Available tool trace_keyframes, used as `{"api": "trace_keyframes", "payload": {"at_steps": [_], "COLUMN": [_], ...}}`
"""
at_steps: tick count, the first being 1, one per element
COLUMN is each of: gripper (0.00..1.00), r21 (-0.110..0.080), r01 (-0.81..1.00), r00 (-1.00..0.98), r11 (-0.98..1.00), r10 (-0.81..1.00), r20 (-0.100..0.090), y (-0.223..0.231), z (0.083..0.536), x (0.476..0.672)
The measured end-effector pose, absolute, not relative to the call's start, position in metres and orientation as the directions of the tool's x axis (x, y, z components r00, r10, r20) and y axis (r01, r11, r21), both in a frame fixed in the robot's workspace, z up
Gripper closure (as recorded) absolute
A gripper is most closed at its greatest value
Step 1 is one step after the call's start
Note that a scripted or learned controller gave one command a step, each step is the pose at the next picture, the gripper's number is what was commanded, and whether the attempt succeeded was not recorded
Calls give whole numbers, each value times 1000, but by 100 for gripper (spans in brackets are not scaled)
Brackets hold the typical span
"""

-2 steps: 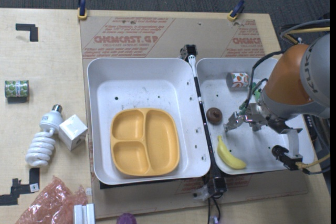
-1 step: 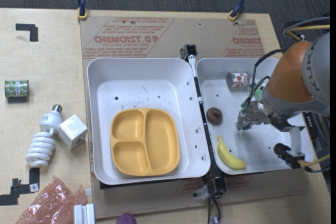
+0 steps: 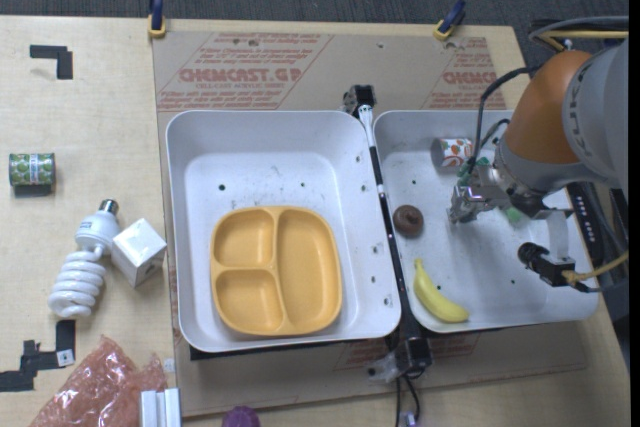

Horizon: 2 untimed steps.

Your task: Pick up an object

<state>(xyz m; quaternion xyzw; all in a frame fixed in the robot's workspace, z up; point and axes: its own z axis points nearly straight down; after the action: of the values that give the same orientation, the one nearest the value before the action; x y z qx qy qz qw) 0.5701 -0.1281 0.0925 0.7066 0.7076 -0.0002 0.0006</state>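
Tan bench, two shallow white bins [image 3: 190,215]: metal two-finger gripper [image 3: 463,208] low in right bin, finger state not discernible, small brown round object [image 3: 407,219] just left of it, nearest candidate, nothing visibly held.

Off-bin items on bench, left side: small green can [image 3: 31,171], spiral light bulb [image 3: 83,262] touching a white cube [image 3: 139,251], pink mesh bag [image 3: 98,385] at bottom edge. 2 blue clamps [image 3: 157,10] [image 3: 451,17] hold the cardboard sheet [image 3: 260,65].
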Motion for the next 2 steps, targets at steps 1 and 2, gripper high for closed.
{"api": "trace_keyframes", "payload": {"at_steps": [1,2], "gripper": [0,100], "r21": [1,2], "r01": [1000,1000], "r00": [-2,-3], "r11": [2,3], "r10": [1000,1000], "r20": [-1,-2], "y": [-128,-129], "z": [93,103], "x": [570,571]}}
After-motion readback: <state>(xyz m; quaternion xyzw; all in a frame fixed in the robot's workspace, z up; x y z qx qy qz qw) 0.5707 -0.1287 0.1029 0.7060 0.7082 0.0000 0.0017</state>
